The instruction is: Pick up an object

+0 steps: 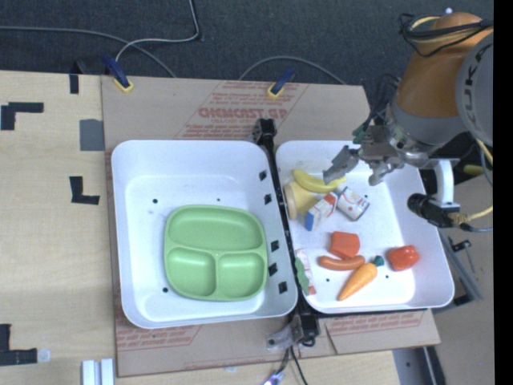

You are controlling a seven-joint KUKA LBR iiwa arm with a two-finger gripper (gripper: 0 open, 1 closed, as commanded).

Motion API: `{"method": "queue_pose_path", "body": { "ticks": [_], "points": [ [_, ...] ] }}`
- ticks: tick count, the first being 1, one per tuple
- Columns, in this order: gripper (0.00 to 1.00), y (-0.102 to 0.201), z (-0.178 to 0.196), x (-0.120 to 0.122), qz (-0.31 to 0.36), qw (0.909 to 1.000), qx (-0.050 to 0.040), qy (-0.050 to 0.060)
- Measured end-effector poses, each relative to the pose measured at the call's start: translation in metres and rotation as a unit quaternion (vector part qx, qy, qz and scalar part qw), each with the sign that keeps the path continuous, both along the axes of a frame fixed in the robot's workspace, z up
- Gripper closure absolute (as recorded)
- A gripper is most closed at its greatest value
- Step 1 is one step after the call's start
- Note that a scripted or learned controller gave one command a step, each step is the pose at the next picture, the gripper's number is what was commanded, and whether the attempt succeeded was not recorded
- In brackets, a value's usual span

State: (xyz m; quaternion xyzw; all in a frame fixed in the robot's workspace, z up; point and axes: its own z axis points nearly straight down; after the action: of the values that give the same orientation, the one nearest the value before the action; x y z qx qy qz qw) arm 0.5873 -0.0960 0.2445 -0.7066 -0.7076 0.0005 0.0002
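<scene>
Hand [355,172]: seen open, nothing held, right of centre above the right bin [425,223].
Banana [311,183]: found just left of the hand.
Tray [215,251]: placed in left bin [132,215].

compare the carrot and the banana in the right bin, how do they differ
The carrot is orange with a green stem end; the banana is yellow. The carrot lies near the front of the right bin, beside a hot dog; the banana lies farther back, just under the end effector. The carrot tapers straight; the banana curves. Both look like toy food.
</scene>
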Motion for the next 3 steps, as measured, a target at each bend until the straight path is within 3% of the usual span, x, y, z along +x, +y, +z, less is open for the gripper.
{"method": "queue_pose_path", "body": {
  "ticks": [1,2,3],
  "points": [
    [0.0,-0.007,-0.116,0.046,0.001,1.0,-0.0004,-0.004],
    [0.0,-0.004,-0.159,-0.035,-0.001,1.0,0.0002,0.0],
    [0.0,-0.007,-0.158,-0.06,0.0,1.0,-0.0004,-0.003]
  ]
}}
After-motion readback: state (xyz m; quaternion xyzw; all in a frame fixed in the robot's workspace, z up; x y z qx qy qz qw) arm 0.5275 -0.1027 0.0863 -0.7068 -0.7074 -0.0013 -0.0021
